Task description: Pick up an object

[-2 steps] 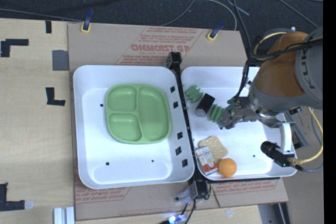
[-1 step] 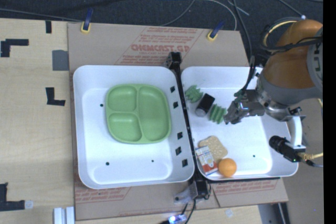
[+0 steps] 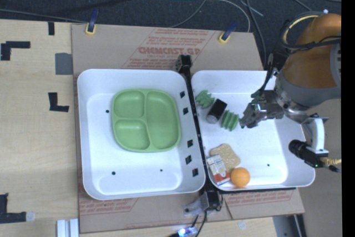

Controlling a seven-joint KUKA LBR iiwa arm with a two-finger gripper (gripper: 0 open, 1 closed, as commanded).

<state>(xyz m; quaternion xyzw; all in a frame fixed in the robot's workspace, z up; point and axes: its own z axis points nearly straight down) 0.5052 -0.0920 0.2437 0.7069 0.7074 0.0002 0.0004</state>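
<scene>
- Gripper (image 3: 248,121) low in the right bin (image 3: 277,144); finger spacing and any hold cannot be told.
- Green ridged piece (image 3: 230,120): ribbed, lying just left of the gripper, beside a black cylinder (image 3: 216,110).
- Orange (image 3: 240,177) near the front wall.

Tray (image 3: 147,120) in left bin (image 3: 89,136) — orange (image 3: 240,177), perhaps a cracker (image 3: 226,155), in right bin (image 3: 288,172)

Bright, even overhead light, soft shadows, slightly soft focus throughout
</scene>
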